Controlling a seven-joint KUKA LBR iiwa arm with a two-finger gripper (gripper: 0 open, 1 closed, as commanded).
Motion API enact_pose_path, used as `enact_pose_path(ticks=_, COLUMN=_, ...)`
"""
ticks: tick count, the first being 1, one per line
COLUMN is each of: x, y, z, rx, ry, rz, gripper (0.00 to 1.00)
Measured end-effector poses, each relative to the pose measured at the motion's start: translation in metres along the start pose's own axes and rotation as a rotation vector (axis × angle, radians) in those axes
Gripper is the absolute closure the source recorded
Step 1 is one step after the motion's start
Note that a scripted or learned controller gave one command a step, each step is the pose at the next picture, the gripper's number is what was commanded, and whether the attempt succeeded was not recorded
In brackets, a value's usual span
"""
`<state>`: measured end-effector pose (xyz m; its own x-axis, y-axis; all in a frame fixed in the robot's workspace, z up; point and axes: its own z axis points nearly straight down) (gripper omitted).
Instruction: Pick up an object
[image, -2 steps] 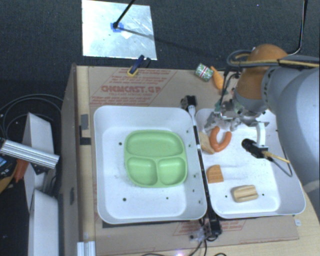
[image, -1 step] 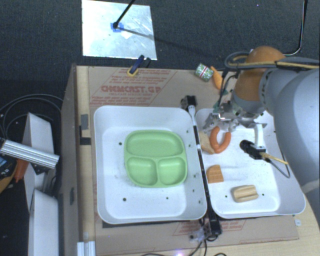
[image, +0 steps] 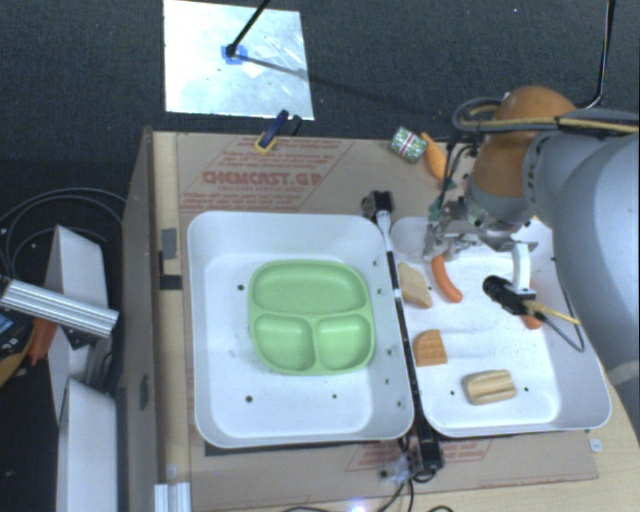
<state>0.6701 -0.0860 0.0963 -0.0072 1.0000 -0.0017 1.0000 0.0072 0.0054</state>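
My gripper (image: 438, 246) hangs over the far left part of the right bin (image: 575, 400), its tip just above the upper end of an orange sausage-shaped piece (image: 448, 279) that lies slanted on the bin floor. Left of that piece a pale bread wedge (image: 414, 285) rests against the bin's left wall. Nearer the front lie an orange square cracker (image: 430, 347) and a tan bread roll (image: 488, 386). Nothing shows held in the gripper.
The left bin (image: 215, 260) holds a green divided plate (image: 310, 315). Behind the bins, on the cardboard, sit a small green-and-white can (image: 408, 142), an orange piece (image: 436, 158) and a yellow-and-blue clip (image: 274, 131). The grey arm (image: 590, 200) covers the right bin's far right.
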Motion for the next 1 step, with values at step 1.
enact_pose_path(ticks=1, x=0.0268, y=-0.0457, z=-0.0900, rx=0.000, ry=0.002, rz=0.002, gripper=1.00)
